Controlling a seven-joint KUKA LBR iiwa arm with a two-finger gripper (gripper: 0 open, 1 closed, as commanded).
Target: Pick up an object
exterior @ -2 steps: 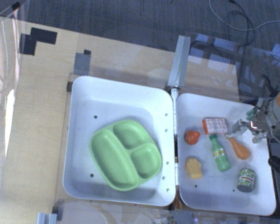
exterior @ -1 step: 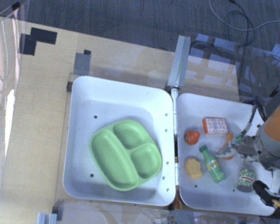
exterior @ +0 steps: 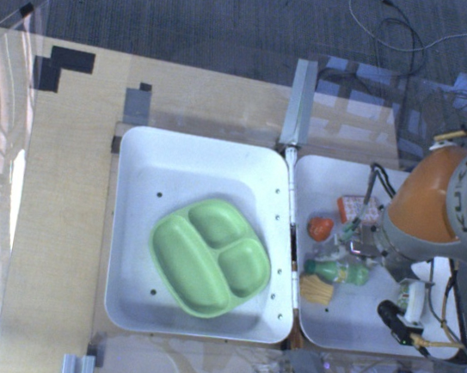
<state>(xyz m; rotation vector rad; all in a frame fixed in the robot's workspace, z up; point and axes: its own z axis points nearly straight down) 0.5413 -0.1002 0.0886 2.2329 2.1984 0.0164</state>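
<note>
The arm (exterior: 453, 201) is reaching in from the right over the right bin (exterior: 317, 324), its orange band sitting above the bin's right half. The gripper (exterior: 362, 244) is hanging low over the middle of this bin, right among the small things lying there. Whether it is holding any of them cannot be told.

Four things are lying in the right bin. A red ball (exterior: 320, 228) is sitting near the bin's left wall, about halfway along it. Just behind it, toward the back edge, a red-and-white pack (exterior: 354, 209) is lying partly under the wrist. A green bottle (exterior: 338, 272) is lying on its side in front of the gripper, pointing toward the left wall. A yellow brush (exterior: 316, 290) is resting just in front of the bottle, touching or nearly touching it, close to the left wall and toward the front edge.

The left bin (exterior: 146, 160) is carrying a green tray (exterior: 210, 258) with three compartments, lying flat and turned at an angle, in the bin's middle and toward its front right corner.

Both bins are sitting side by side on the bench (exterior: 54, 224), their near walls touching.
</note>
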